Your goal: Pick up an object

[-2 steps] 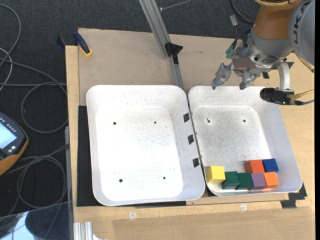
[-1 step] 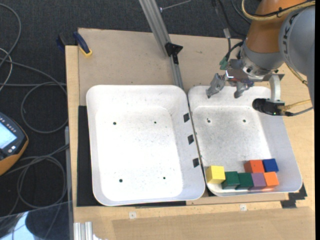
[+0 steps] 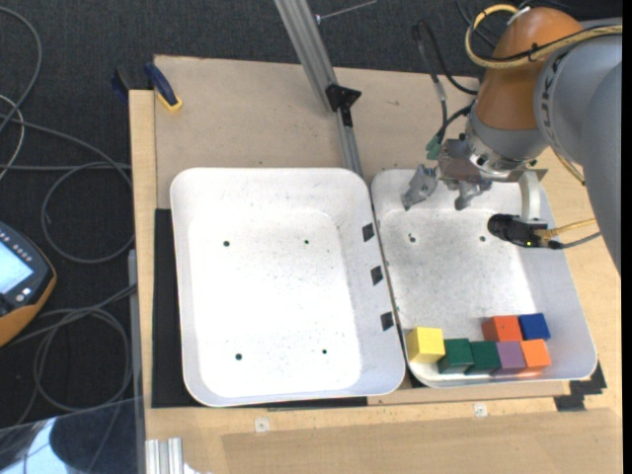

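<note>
Spread wide and bare, gripper poised over the far end of the right bin. Beneath, a wooden bench on dark carpet strewn with cables. Heaped at that bin's near edge, well apart from the gripper: yellow block, green blocks, red, blue, purple, orange.

Both bins looked like matt white plastic, speckled with fine dark flecks. Bench top appeared as bare, unvarnished wood or fibreboard. Coloured blocks had a smooth, matt finish. Slanted pole looked like brushed metal. Arm's orange band was glossy.
</note>
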`<control>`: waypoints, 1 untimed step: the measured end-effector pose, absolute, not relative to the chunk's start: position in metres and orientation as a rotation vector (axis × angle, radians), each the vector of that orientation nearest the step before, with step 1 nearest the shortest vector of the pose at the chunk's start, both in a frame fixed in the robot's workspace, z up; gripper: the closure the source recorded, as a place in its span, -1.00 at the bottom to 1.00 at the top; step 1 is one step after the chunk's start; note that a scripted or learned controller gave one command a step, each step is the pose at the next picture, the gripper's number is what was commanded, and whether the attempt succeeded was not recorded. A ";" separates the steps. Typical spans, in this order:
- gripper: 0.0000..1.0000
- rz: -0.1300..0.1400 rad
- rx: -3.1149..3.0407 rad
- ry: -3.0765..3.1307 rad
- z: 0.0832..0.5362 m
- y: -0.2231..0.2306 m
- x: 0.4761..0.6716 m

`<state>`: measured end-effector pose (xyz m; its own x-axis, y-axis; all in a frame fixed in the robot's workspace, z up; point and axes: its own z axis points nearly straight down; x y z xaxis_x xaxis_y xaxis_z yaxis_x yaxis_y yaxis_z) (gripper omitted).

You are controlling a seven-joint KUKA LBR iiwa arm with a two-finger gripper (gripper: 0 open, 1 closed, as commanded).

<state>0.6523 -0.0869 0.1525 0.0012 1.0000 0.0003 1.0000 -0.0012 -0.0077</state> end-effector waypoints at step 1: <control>1.00 -0.003 -2.222 -2.221 0.168 -0.086 0.655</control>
